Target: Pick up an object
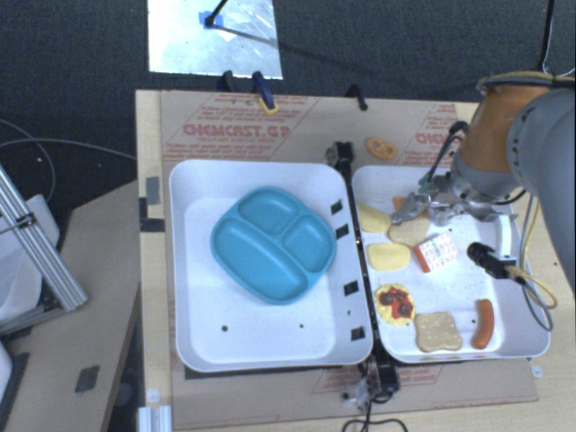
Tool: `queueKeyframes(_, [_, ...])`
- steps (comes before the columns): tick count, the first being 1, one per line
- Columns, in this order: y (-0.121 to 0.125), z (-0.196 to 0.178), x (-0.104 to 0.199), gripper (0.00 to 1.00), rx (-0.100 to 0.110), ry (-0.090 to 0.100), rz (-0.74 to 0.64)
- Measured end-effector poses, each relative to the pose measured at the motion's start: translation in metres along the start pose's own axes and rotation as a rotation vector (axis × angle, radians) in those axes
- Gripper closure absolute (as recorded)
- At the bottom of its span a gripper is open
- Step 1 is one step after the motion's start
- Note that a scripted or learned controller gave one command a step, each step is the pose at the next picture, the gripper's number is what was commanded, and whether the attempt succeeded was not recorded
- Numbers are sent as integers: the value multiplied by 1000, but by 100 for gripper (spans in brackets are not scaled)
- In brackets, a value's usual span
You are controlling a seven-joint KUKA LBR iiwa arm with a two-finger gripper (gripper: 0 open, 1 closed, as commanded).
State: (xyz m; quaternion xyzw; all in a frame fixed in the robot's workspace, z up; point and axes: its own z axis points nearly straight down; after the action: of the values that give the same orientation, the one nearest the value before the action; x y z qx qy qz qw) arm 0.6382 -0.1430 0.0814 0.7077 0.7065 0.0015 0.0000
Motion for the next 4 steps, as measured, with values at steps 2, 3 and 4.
queueKeyframes(2, [-13, -3, 34, 0, -6, -5, -1])
queueKeyframes(3, [-79, -8, 39, 0, -13, -6, -2])
queueKeyframes(4, [-76, -20, 38, 100, -17, -9, -3])
